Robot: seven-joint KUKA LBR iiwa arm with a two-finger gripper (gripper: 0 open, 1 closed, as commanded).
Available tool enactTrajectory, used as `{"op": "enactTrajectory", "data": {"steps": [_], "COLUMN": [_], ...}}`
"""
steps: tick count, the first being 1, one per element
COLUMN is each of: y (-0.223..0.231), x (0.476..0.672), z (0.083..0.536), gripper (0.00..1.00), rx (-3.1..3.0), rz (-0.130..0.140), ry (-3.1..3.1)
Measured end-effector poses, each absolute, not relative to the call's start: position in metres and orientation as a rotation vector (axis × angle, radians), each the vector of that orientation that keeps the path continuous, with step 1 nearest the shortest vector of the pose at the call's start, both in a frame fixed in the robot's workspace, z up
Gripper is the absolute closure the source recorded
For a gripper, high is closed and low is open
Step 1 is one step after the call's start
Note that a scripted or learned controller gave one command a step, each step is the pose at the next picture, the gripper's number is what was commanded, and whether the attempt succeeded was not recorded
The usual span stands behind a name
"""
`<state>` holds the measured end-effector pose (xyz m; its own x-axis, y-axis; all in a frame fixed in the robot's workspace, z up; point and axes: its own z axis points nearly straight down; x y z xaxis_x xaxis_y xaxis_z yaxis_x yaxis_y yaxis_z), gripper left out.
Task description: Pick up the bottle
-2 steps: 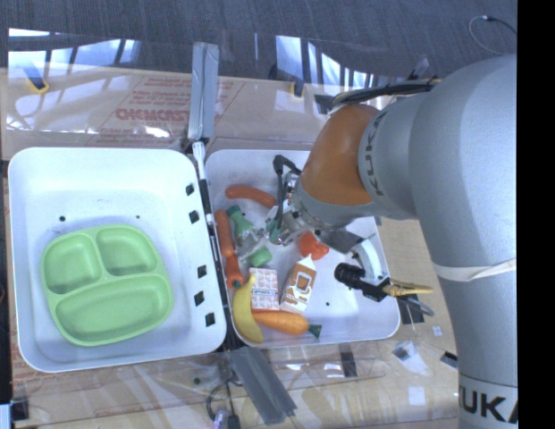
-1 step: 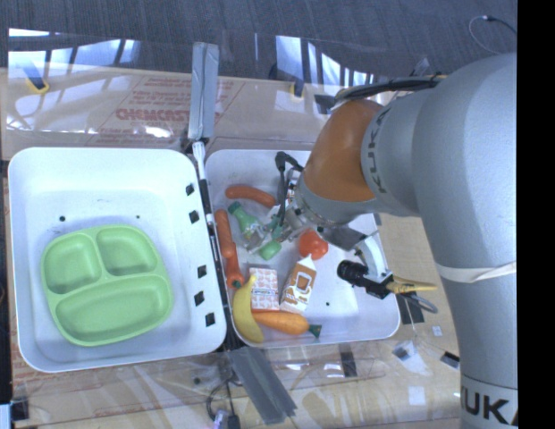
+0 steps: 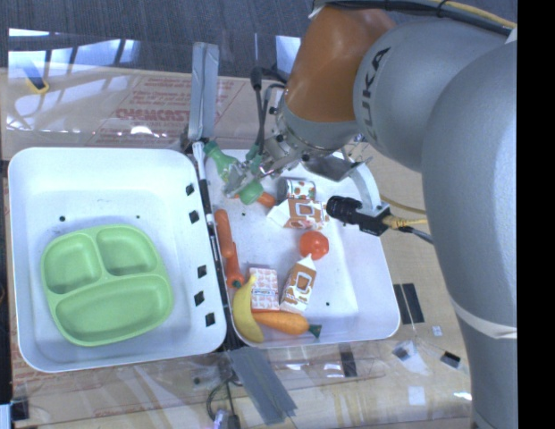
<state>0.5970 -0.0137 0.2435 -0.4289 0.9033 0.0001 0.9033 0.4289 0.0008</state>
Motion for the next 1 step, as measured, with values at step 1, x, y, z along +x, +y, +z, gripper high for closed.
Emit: {"op": "enactTrajectory", "data": {"steps": [1], "y": [-0.0192], "x": [0.5822], "z": [0.2287], "gripper": [1.00], "rx": [1.374], "rz": [-0.002], "ry": [2.829]}}
